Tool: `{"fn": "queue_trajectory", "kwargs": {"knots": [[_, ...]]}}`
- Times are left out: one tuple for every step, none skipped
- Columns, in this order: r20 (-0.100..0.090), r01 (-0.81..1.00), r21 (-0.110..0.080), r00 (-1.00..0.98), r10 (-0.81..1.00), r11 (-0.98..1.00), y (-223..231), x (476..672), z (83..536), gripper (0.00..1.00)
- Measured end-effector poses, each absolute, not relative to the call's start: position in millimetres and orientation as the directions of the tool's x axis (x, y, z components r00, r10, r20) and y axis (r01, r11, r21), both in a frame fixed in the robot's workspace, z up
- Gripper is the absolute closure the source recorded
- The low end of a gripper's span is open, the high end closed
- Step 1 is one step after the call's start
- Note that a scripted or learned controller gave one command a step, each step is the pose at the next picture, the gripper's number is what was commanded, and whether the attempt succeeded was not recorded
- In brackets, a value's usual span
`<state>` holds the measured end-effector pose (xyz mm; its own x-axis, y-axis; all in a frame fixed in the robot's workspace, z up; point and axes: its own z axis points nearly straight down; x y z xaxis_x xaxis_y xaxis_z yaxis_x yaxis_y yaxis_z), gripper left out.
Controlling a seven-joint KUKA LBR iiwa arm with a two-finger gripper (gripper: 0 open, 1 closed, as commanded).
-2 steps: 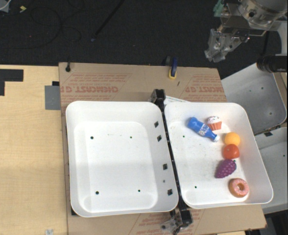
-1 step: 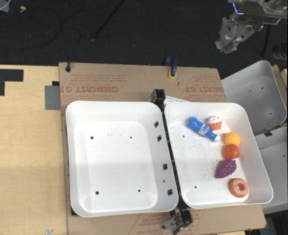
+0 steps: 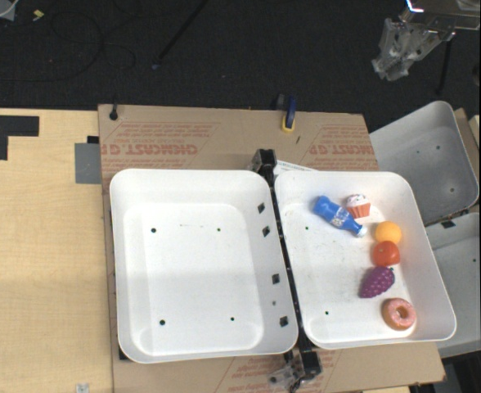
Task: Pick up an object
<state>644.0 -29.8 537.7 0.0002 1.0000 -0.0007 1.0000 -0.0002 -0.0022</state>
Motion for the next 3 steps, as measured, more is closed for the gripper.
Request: {"fn": "queue_trajectory", "kwargs": {"knots": [[-0.001,1.000,-0.010,0.004,1.000,-0.004,-80,643.4,453,1.00],[0.000,1.000,-0.001,-0.004,1.000,0.004,-82,644.2,500,1.00],[0.000,1.000,-0.001,0.000,1.000,0.000,-92,644.2,539,1.00]]}}
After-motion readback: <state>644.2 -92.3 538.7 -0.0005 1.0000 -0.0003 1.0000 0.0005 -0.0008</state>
